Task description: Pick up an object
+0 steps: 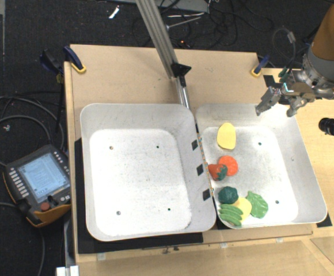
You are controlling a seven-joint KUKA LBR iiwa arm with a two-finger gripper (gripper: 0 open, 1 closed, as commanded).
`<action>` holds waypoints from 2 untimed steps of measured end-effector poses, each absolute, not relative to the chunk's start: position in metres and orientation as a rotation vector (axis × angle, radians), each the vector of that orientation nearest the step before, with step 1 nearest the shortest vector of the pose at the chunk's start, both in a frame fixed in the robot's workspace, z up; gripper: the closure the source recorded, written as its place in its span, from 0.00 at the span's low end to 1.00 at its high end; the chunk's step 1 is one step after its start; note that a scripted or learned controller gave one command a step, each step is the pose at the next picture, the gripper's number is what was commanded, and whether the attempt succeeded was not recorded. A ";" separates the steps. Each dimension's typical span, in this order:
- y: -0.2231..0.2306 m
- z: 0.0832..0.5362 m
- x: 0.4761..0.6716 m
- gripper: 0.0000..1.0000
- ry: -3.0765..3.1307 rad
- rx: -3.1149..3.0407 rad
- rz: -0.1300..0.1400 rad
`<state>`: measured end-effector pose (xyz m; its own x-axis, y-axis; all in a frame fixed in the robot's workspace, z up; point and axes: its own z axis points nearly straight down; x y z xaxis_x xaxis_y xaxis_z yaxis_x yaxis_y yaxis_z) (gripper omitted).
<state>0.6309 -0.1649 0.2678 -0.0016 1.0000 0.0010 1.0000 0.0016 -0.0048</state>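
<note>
Over the far rim of right bin: gripper (277,102), fingers apart, nothing between them.
Bins: two shallow white bins on the bench; left bin (98,154), right bin (282,160).
Right bin contents: one pale yellow oval piece (226,136), one red-orange tomato toy (224,167), one dark green round piece (228,195), one light green leafy piece (257,205), one green pod piece (231,214).

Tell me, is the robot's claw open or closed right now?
Open. The gripper hangs over the top edge of the right bin, its two fingers spread apart with nothing between them. The toys lie lower in that bin.
</note>
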 end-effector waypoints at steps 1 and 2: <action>-0.165 0.270 0.631 0.00 -2.224 -2.218 0.002; -0.165 0.206 0.630 0.00 -2.217 -2.218 0.006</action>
